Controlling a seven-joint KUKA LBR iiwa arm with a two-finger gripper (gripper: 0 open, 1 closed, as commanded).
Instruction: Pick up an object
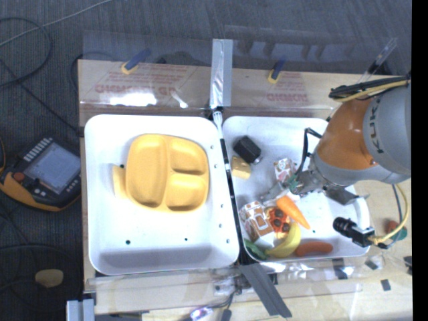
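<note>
From my station I see the left shallow white plastic bin (100,179) carrying a yellow moulded tray with three compartments (166,171), set a little above the bin's middle. Behind both bins lies a sheet of brown cardboard with red print (154,82) under clear film, and two small yellow-and-blue clips (136,60) sit along its far edge, well apart. A strip of silver tape (221,72) runs up from the seam between the bins. On the dark grey carpet (40,112) to the left rests a handheld control pendant with an orange casing and grey screen (41,174). A thin white cable (100,5) trails across the carpet above.
</note>
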